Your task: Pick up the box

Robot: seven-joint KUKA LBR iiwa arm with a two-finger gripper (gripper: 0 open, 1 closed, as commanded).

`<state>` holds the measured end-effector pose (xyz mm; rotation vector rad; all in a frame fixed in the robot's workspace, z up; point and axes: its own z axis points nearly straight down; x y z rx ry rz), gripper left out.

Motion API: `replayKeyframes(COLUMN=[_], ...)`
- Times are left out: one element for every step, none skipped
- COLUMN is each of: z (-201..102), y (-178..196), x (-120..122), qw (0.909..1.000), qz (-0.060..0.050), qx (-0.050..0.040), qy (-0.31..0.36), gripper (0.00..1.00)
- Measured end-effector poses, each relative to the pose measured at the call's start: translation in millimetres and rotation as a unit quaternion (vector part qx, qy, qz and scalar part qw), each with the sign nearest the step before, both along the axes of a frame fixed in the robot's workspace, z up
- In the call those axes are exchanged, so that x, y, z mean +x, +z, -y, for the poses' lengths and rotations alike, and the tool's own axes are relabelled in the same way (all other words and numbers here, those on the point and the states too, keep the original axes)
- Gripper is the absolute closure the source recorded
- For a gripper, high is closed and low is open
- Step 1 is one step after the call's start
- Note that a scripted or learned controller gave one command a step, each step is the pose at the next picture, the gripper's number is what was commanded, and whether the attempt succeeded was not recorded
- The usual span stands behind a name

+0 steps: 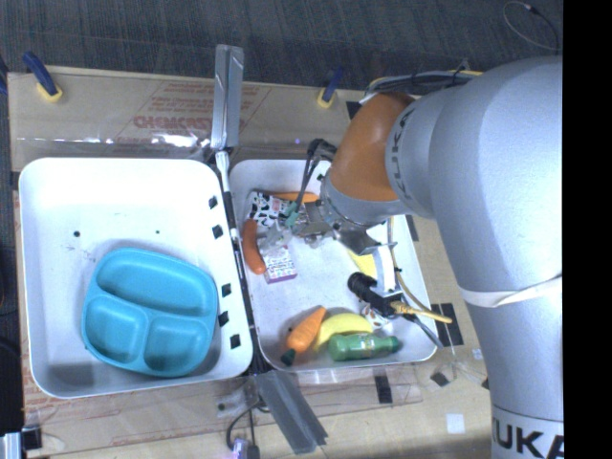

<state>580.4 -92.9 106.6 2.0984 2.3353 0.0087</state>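
Observation:
The box [272, 237] lies in the right bin [413, 285] near its left wall. It is a flat carton with a black-and-white pattern at its far end and a purple patch at its near end. My gripper [304, 222] hangs low over the far end of the box, just to the right of the patterned part, under the orange wrist band. The wrist hides the contact between gripper and box.
An orange-red sausage [252, 247] lies left of the box against the bin wall. A carrot [304, 329], a banana [344, 325] and a green bottle [365, 348] crowd the near end. A blue divided plate [148, 309] sits in the left bin [57, 199].

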Motion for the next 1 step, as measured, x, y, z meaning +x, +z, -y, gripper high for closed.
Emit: replayKeyframes(z=[-4.7], y=[85.0], x=[-30.0], qw=[0.9969], qz=[-0.004], qx=[-0.0015], qy=[-0.078], gripper=[0.00])
